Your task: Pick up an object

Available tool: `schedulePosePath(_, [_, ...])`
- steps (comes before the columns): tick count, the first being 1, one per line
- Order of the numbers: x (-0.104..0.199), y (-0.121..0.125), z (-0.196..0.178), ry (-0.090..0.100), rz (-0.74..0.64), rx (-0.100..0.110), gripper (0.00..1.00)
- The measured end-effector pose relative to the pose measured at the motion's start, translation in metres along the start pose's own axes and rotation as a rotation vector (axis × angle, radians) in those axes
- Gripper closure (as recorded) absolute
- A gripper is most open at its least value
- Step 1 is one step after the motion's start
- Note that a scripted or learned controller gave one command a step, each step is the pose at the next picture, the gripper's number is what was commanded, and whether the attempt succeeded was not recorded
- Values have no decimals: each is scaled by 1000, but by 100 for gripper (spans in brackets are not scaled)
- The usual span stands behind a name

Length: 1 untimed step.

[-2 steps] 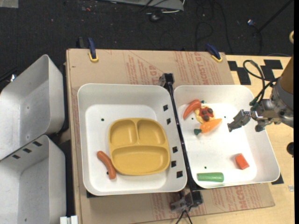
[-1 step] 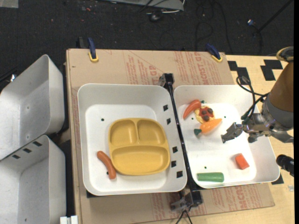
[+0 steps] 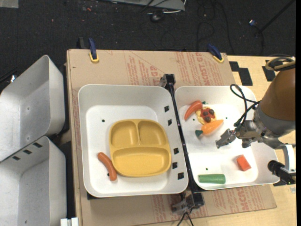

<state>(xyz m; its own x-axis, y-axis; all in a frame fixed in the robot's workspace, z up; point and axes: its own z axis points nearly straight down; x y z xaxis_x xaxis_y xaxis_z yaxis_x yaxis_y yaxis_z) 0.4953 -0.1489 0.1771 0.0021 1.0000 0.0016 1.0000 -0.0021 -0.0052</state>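
two white bins are seen side by side, with the arm reaching in from the right.

a yellow divided plate (image 3: 139, 148) and a sausage (image 3: 107, 166) are held in the left bin (image 3: 89, 98); in the right bin (image 3: 221, 91) a red pepper (image 3: 192, 109), a carrot (image 3: 211, 125), a green piece (image 3: 211, 178) and an orange block (image 3: 243, 163) are scattered. the gripper (image 3: 227, 139) is poised above the right bin floor, just right of the carrot; how far its fingers are parted cannot be told, and nothing is seen gripped.

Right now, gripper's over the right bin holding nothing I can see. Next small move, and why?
Probably shift the gripper a little toward the carrot and descend. It hangs just beside the pile of carrot, red pepper and a small dark-topped piece, with nothing between its fingers. The orange block and green piece lie farther off.
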Motion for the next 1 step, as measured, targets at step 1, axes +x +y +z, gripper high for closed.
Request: schedulePosePath(1, [5,4,62,1,0,1,0])
